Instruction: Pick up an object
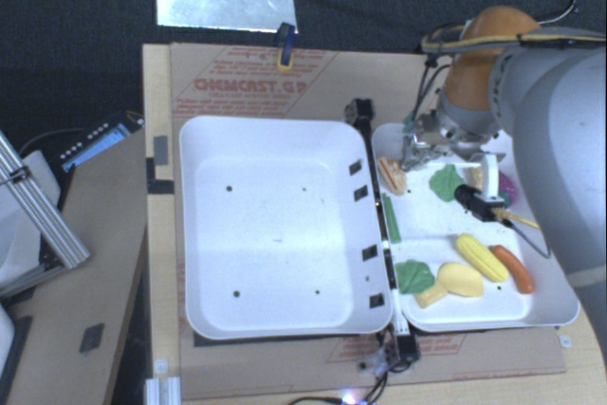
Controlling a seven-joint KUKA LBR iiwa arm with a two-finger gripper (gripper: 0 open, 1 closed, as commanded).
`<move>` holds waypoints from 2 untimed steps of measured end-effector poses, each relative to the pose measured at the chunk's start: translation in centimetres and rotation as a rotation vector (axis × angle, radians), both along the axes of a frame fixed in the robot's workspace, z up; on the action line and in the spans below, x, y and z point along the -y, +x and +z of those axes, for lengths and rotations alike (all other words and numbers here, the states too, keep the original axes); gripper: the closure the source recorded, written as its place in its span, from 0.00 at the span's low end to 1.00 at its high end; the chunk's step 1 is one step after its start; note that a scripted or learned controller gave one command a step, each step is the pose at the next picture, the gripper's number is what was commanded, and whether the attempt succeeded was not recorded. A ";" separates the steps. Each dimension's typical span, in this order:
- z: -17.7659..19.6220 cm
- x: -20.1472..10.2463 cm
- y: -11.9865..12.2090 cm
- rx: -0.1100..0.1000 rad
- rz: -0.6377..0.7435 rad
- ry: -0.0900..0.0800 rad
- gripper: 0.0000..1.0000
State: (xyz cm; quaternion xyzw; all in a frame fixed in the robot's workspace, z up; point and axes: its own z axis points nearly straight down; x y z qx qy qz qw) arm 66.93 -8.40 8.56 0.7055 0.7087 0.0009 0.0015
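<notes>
My gripper (412, 155) hangs low over the back left corner of the right bin (550, 303). Just below it lies a tan, striped bread-like piece (391, 174), close to or touching the gripper tip. A green leafy piece (445, 181) sits to the right of that, with a purple piece (508, 189) partly hidden behind the wrist. Nearer the front lie a yellow corn cob (482, 257), an orange sausage-shaped piece (513, 268), a yellow pear-shaped piece (453, 282) and a dark green piece (413, 276). A thin green stick (390, 218) runs along the bin's left wall.
The left bin (204, 299) stands beside the right one, joined by black clips (370, 253) along the shared edge. Both rest on a cardboard sheet (247, 82). The arm's grey body (560, 128) covers the right bin's back right part.
</notes>
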 end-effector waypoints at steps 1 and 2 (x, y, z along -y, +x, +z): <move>0.0 -0.1 0.0 -0.001 0.001 -0.001 1.00; 0.0 0.0 0.0 -0.001 0.001 -0.001 1.00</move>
